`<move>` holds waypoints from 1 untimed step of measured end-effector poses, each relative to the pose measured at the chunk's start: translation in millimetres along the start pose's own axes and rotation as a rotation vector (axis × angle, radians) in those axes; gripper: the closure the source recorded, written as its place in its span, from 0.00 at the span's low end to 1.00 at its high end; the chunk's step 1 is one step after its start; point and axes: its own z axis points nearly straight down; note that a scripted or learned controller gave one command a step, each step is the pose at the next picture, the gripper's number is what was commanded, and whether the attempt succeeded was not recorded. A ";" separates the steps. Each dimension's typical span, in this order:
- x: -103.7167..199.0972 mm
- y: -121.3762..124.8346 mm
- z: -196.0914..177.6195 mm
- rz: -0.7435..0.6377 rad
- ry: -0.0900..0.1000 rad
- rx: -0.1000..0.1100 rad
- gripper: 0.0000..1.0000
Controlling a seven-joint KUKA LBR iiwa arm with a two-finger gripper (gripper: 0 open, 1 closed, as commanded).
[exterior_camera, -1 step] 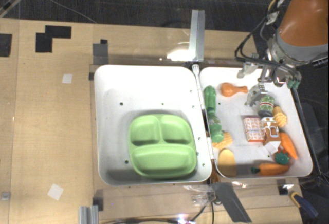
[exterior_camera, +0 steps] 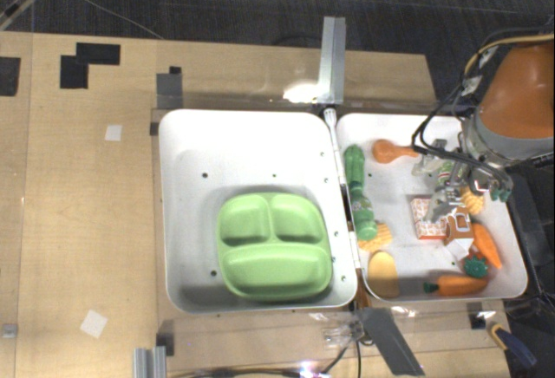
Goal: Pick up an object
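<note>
Along the near edge of the right bin (exterior_camera: 517,288): an orange carrot (exterior_camera: 460,285) lying flat toward the near right corner, a yellow rounded piece (exterior_camera: 382,267) at the near left corner. Farther in, against the right wall, a second carrot (exterior_camera: 486,246); midway, a small red-and-white packet (exterior_camera: 428,218). Hard along the left wall, a green bottle (exterior_camera: 355,185) above a corn cob (exterior_camera: 375,235). Toward the far edge, an orange spoon-like piece (exterior_camera: 395,151). In the left bin (exterior_camera: 186,142), a green divided plate (exterior_camera: 274,244).

Gripper (exterior_camera: 451,198) low over the packet; whether open or closed, cannot tell; nothing seen held. Best to centre squarely over the packet, avoid the crowded carrots, descend straight, close firmly, lift slowly.
</note>
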 end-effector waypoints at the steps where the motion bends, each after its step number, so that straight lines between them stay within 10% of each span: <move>1: 31.2 -27.9 65.4 -0.047 -0.014 0.002 0.00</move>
